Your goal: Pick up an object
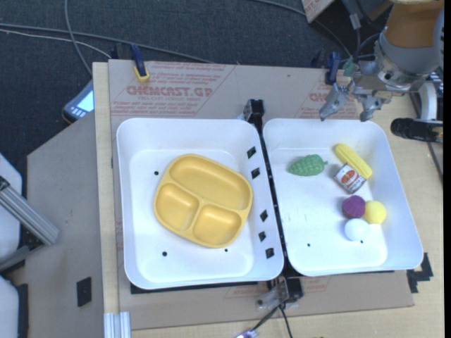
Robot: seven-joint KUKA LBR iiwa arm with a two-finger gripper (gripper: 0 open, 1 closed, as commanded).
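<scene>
- The right bin held six small things, all apart from the claw: a bumpy green berry-like piece near its upper middle, a yellow corn cob lying aslant to the right of it, and a little can with a red and white label touching the cob's lower side.
- Below the can sat a purple ball, a yellow ball just beside it, and a white ball beneath both.
- The can's label was too small to read.
- The claw hung over the board beyond the right bin's far rim, its two fingers spread apart with nothing between them.
- The left bin held a yellow divided plate.
- The board under the bins bore red print reading "CHEMCAST GP".
- Black clips lined the seam between the bins.
</scene>
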